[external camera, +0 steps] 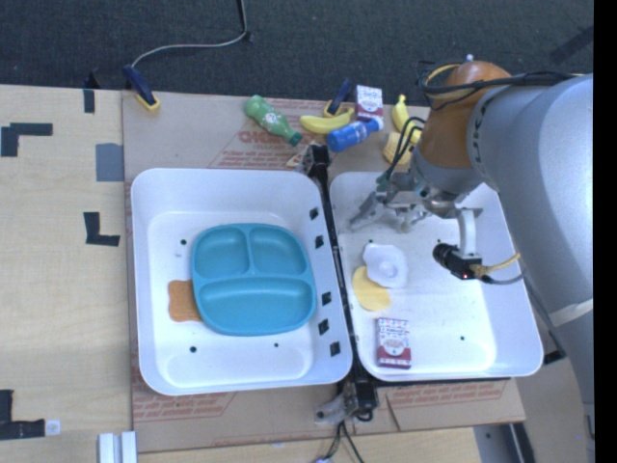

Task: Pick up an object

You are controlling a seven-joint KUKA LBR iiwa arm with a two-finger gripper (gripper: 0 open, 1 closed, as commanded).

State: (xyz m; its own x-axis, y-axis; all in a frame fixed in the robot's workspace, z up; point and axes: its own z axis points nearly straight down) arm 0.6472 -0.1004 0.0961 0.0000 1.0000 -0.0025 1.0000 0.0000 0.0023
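- The arm came in from the right, its bulk covering the far right corner of the right bin.
- The gripper hung low over the far part of that bin, metal fingers splayed; nothing sat between them.
- Just near of it lay a small white object, hard to identify, touching a yellow piece.
- Nearer still, a small red-and-white carton lay flat.
- In the left bin, a blue divided plate partly hid an orange item at its left edge.
- Beyond the bins, a green bottle, a banana and a blue bottle clustered; more things there were partly hidden by the arm.
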